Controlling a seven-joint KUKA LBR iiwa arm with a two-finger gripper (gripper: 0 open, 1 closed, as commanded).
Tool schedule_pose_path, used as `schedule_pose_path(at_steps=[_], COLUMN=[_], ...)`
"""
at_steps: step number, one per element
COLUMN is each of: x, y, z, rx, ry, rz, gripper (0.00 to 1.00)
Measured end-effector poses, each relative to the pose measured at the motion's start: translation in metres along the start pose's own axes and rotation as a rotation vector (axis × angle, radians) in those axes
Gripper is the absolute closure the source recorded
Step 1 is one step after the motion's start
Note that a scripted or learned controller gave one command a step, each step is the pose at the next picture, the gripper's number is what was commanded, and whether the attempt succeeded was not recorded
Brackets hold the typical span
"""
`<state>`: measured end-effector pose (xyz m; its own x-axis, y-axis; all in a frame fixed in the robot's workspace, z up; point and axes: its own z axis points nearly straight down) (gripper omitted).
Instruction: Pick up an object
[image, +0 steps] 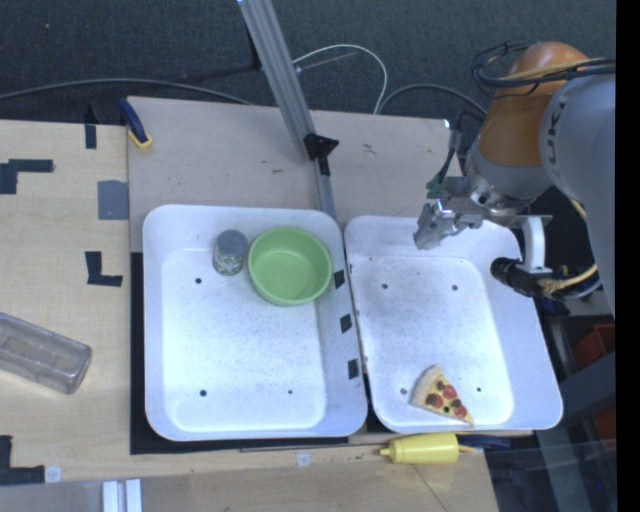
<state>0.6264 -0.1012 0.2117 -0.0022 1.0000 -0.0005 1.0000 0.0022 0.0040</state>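
The tool hung over the right bin's far rim; I could not tell its state. It held nothing. The toy pizza slice lay near that bin's front edge, tip pointing up-left.

A clear plastic cup is lying on its side on the table, well left of the tool. A yellow bottle is lying below the tool, on the table's front edge.

Bowl + can in L bin; pizza slice in R bin.
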Motion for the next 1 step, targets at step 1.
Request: schedule_pose_path(at_steps=[1], x=[0.0001], y=[0.0014], z=[-0.0532], rx=[-0.001], ry=[0.0], rz=[0.0], gripper=[1.0])
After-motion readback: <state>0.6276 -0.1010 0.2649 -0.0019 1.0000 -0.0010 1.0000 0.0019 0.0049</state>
